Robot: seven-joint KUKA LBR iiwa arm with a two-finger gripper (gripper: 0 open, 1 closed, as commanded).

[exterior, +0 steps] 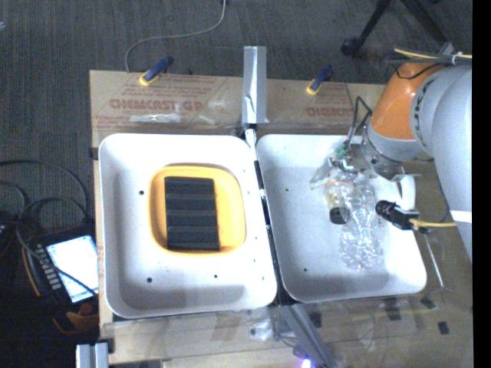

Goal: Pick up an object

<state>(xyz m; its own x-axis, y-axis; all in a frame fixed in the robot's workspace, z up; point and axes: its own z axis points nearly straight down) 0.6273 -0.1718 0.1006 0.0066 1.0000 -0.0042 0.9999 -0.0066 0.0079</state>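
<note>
In the right bin [307,282], we see a crinkled clear bag [359,225] lying just at 6 o'clock of the gripper [347,159], its top touching the tool. The arm [430,113] leans in from 3 o'clock, wrist over the bin's far side. At 9 o'clock, the left bin [123,228] carries a yellow tray [234,205] with a black block [192,213].

Red lettering ran across the brown board [184,106] lying at the far side of the surface, behind the left bin [115,205]; it seemed to read "CHEMCAST GP", though faintly. A second patch of the same red print stood on the board's right part, too blurred to read.
</note>
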